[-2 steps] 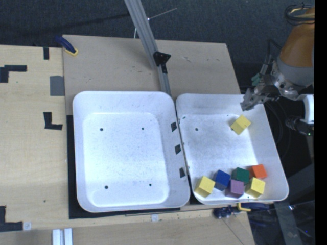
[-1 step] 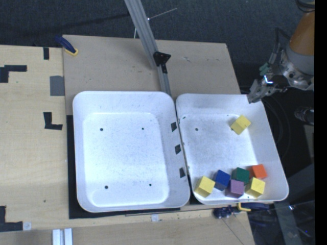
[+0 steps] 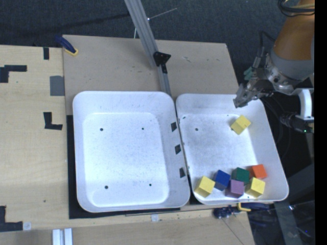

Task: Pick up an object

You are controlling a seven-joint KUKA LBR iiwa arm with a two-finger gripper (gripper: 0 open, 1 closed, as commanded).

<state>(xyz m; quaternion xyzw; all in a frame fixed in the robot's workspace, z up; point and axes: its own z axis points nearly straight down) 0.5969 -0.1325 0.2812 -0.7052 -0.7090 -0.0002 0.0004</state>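
The grey metal gripper hangs over the far right corner of the right bin, a smooth white tray with rounded edges; nothing sits between its fingers, and their spread cannot be told. A lone yellow cube lies tilted just near of it. Along the near wall cluster six small matte blocks: yellow, blue, green, purple, orange and a second yellow.
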